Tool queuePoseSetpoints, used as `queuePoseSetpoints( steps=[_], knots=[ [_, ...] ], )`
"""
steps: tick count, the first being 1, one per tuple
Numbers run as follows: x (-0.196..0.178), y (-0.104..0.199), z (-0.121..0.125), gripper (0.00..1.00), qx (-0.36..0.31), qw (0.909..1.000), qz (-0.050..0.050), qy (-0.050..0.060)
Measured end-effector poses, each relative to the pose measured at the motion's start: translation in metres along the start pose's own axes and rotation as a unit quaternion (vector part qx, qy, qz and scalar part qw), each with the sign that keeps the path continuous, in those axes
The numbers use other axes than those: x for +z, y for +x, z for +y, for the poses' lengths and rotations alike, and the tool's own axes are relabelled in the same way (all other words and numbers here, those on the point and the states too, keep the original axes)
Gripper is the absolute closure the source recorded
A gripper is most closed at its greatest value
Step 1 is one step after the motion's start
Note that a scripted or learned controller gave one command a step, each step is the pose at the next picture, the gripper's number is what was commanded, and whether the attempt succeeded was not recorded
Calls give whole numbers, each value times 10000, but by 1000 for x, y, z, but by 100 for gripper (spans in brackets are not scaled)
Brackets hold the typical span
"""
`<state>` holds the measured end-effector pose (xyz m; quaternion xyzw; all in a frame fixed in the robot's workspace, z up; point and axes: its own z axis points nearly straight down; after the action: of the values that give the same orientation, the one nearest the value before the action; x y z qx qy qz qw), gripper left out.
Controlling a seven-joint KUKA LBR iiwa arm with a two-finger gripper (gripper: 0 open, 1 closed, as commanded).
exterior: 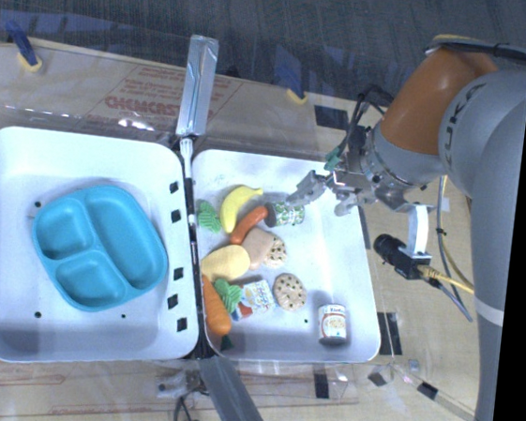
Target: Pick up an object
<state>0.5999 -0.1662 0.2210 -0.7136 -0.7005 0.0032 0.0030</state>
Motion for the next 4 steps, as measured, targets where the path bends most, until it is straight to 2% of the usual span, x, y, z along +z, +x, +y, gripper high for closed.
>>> queuePoseSetpoints(
  steps=[1, 2, 3, 4],
  knots=[
    [-13, 1, 2, 100, -24, 10000, -1, -23],
    [-13, 0, 1, 0, -23, 10000, -2, -20],
    [-137, 24, -21, 0, -14, 10000, -8, -88],
    [-20, 72, -36, 0, 7, 10000, 8, 27]
  ],
)
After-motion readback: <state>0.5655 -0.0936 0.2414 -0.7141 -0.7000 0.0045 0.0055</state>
